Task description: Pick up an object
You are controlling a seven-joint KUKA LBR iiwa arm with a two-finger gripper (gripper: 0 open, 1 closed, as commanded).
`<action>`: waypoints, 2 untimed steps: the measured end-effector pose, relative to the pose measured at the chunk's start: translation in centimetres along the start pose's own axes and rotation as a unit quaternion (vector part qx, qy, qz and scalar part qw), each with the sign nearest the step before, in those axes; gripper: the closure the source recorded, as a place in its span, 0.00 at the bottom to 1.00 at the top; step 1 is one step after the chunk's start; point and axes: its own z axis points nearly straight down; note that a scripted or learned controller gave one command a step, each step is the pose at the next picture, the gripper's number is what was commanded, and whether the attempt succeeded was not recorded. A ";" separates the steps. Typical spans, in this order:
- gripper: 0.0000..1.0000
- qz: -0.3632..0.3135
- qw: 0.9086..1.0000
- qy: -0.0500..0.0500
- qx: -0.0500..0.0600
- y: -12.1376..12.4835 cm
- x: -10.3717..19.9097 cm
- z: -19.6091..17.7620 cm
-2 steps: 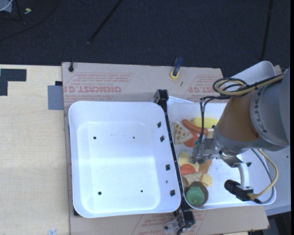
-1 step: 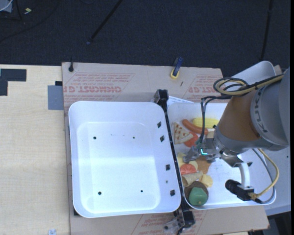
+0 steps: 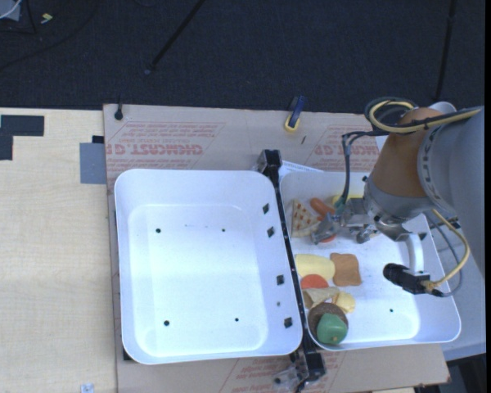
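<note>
The gripper (image 3: 331, 229) is down in the right bin (image 3: 409, 322), near its top left part. I cannot tell what it is doing with its grip. Toy foods lie in that bin: a pizza slice (image 3: 299, 216), a yellow piece (image 3: 315, 264), brown toast (image 3: 345, 269) and a green apple (image 3: 332, 327).

Light falls evenly from above and is fairly bright on the bench, while the floor beyond it stays dark. The left bin (image 3: 198, 260) glares white across its floor, with a soft grey shadow along its far and left walls. Detail is soft overall; small items right of that bin look blurred.
</note>
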 end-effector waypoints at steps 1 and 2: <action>0.00 0.000 1.000 0.001 0.001 4.6 2.6 0.0; 0.00 0.003 1.000 0.001 0.004 1.3 3.8 0.1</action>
